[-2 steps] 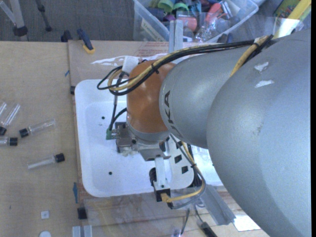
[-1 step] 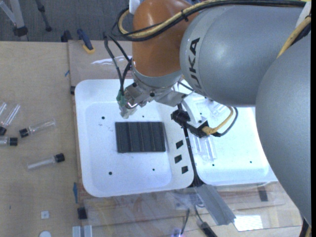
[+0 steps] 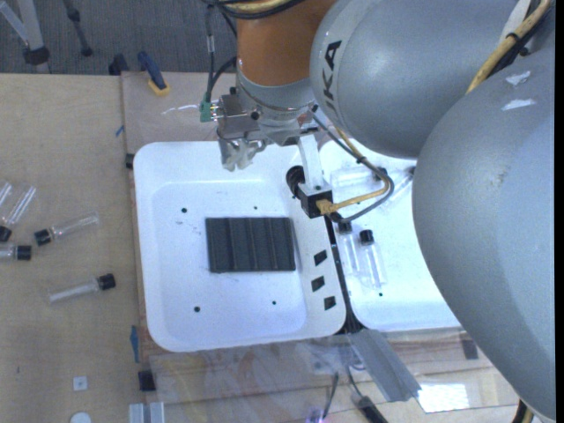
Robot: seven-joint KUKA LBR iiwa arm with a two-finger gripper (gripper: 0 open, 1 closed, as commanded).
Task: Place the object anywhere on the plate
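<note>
The gripper (image 3: 236, 155) hangs over the far rim of the left bin (image 3: 167, 192); whether it is open or closed cannot be told. The object, a clear vial with a black cap (image 3: 368, 256), lies in the right bin (image 3: 397, 311), well apart from it. The dark ribbed plate (image 3: 251, 244) rests mid-floor in the left bin.

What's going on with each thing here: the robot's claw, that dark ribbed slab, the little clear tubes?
Two-finger gripper: hovering over the left bin's far edge, nothing visible between its fingers.
Dark grey ribbed rectangular plate: lying flat in the left white bin, nothing on it.
Clear plastic tube with black cap: lying in the right white bin, apart from the gripper.
Clear capped tubes: lying scattered on the bench, left of the bins.
</note>
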